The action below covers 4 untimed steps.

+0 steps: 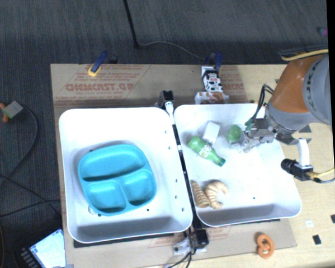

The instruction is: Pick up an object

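The right bin [259,182] holds a green bottle [205,150] lying on its side, a small white block [211,131], a round green ball [234,134], a tan croissant [217,189] and a ribbed tan pastry [199,195]. My gripper [249,142] hangs low over the upper right part of this bin, just right of the green ball and close to it. Nothing can be seen held in it. The grey arm with its orange band [291,93] comes in from the right.
The left bin [68,164] holds a blue divided tray [116,178]. An orange ring [265,244] lies on the bench in front of the right bin. Blue clamps [98,62] and a small cow-print figure [211,78] sit at the board's far edge.
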Each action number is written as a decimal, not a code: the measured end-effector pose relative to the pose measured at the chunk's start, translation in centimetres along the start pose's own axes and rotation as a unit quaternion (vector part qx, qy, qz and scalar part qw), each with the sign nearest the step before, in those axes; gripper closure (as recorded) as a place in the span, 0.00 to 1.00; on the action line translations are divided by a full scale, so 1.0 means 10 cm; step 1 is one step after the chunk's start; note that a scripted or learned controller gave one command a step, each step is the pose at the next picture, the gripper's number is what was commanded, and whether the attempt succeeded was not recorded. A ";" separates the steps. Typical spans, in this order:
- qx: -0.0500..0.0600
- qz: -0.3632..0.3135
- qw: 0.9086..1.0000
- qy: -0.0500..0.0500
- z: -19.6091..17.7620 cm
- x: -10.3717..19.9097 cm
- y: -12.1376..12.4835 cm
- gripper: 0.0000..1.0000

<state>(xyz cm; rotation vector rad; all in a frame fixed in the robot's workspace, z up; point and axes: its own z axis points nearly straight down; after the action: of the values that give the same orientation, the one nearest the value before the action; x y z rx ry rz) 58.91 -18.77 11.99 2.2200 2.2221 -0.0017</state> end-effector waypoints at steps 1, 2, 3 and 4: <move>-0.001 0.000 1.000 0.000 -0.47 0.19 0.67 1.00; 0.000 0.000 1.000 0.000 -0.46 0.19 0.66 0.00; -0.002 -0.002 1.000 0.004 0.23 -0.23 0.32 0.00; -0.001 -0.002 1.000 0.001 0.14 -0.26 0.31 1.00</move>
<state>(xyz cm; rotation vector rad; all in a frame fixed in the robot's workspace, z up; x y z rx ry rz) 62.03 -21.40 10.55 2.2151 2.2261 0.0027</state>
